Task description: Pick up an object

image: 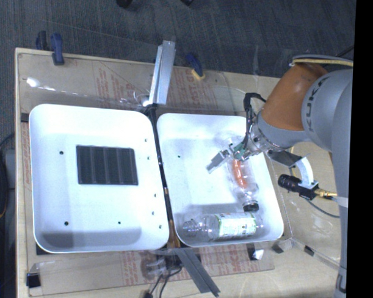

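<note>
You look down from one fixed camera above the surface (pixel 66 266), tilted slightly. Both white bins (pixel 53 125) sit mid-distance. The arm (pixel 310 101) enters from your right.

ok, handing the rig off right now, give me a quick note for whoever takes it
Gripper: low in the right bin, over the cap-less end of the small clear bottle with orange contents. Grasp can't be confirmed from this view.
Objects: that small bottle lies in the right bin's right half, black cap toward the front. A larger clear bottle with a white label lies along the front wall.
Left bin: holds a dark ribbed panel.
Done: arm is down at the small bottle.
Left: confirm grasp, lift.
</note>
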{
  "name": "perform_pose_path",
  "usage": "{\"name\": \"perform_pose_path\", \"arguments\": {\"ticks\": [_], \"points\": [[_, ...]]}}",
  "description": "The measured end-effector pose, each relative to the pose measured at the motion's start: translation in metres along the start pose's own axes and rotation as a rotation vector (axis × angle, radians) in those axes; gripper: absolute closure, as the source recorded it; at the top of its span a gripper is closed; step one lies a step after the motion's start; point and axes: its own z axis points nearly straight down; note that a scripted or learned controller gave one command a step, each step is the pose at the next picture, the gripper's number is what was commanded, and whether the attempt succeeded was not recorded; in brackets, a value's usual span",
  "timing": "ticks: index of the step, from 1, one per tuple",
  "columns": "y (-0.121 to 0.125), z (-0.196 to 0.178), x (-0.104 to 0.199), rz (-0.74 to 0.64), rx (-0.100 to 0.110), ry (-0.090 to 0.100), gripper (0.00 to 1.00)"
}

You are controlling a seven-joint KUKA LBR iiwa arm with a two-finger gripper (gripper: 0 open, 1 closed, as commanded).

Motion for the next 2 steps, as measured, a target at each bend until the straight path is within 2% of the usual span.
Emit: {"name": "perform_pose_path", "arguments": {"ticks": [1, 2], "points": [[-0.002, -0.017, 0.0, 0.001, 0.0, 0.001, 0.0], [0.009, -0.011, -0.005, -0.031, -0.002, -0.001, 0.0]]}}
